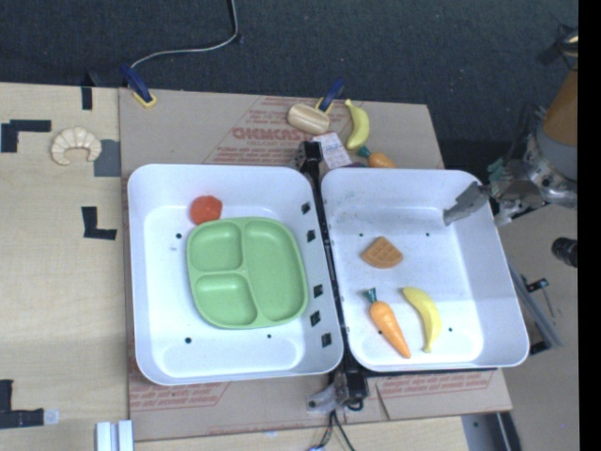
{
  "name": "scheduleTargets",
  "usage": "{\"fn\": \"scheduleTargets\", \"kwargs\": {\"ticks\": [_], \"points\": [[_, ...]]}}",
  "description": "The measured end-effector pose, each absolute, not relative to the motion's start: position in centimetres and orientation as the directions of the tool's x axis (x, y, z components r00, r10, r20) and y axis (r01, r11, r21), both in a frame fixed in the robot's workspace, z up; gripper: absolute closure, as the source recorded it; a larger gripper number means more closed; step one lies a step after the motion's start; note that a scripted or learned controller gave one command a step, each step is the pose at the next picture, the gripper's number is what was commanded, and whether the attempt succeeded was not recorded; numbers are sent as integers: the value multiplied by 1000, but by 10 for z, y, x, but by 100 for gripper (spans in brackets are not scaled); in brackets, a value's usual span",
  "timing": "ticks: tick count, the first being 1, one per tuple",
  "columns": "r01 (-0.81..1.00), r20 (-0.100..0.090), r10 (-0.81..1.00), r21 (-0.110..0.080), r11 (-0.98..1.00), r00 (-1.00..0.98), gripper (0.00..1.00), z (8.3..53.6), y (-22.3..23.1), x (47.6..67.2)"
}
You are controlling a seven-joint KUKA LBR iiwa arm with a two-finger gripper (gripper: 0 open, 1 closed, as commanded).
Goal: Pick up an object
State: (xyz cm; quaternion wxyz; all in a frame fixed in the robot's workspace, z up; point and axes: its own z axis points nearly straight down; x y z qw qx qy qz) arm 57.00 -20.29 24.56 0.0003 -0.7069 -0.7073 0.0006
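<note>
Over the right bin's (488,280) far edge, our tool (467,205) is hovering. We cannot tell its grip. Carrot (389,328) and banana (424,316) are lying below.

ARM AT THE RIGHT EDGE

Grey metal wrist (549,172), blocky and pale, with darker joints. Orange band (563,111) above it, rounded. One flat grey finger (462,205), wedge-shaped, dull sheen. Small dark fittings beside the wrist, too blurred to name.

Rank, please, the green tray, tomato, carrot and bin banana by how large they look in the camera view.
1. green tray, by far the largest.
2-3. carrot and banana: too alike in length to rank.
4. tomato, smallest.
</note>
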Motion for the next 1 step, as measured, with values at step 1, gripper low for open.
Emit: {"fn": "scheduleTargets", "kwargs": {"ticks": [1], "points": [[1000, 2, 1000, -4, 0, 0, 0, 131, -184, 515]]}}
